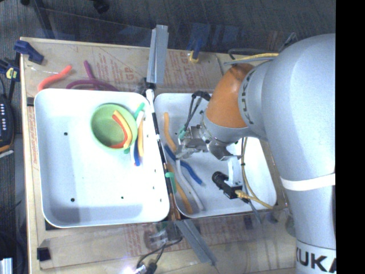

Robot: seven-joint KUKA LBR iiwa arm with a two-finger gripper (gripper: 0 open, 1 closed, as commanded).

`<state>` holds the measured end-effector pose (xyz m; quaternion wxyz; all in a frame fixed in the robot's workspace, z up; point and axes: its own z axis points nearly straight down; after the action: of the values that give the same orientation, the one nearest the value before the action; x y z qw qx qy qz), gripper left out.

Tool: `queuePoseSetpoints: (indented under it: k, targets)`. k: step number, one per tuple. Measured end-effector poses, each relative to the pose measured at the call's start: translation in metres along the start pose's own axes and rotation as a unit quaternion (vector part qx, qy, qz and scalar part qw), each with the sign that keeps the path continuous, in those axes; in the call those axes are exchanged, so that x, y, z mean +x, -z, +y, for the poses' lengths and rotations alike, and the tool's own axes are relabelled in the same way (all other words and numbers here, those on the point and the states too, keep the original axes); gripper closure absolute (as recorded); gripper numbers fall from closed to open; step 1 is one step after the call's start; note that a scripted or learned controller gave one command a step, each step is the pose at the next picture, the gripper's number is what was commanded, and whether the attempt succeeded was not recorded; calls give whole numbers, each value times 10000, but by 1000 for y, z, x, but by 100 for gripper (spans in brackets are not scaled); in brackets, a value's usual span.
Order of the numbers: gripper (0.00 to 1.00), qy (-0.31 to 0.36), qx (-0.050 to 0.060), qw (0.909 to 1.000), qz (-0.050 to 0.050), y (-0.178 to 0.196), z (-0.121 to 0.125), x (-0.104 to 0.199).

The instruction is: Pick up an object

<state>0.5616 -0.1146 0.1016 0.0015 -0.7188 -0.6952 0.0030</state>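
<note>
Gripper (183, 147): low in the right bin (259, 201), near its left wall; whether it pinches anything, I cannot tell.
Blue strip (193, 174): right bin's floor, just beside the gripper.
Green bowl (108, 125): left bin (74, 204), upper part, among coloured strips.

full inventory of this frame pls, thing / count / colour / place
left bin: 1, white, left half of the bench
right bin: 1, white, beside the left bin, partly under the arm
bowl: 1, green, upper middle of the left bin
sticks in the left bin: several, red, orange, yellow, green and blue, across and beside the bowl's right edge
sticks in the right bin: several, blue and orange, along its left side
loose sticks: one orange-red, some purple, on the bench above the left bin
clamp: 1, blue, bench's top left corner
arm: 1, grey with an orange band, over the right bin
tool: 1, metal, low over the right bin's sticks; whether it grips anything is unclear
</note>
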Motion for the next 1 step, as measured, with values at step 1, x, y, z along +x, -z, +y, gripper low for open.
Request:
queuePoseSetpoints:
  k: [1]
  targets:
    - [0, 4, 4, 10000, -5, 0, 0, 0]
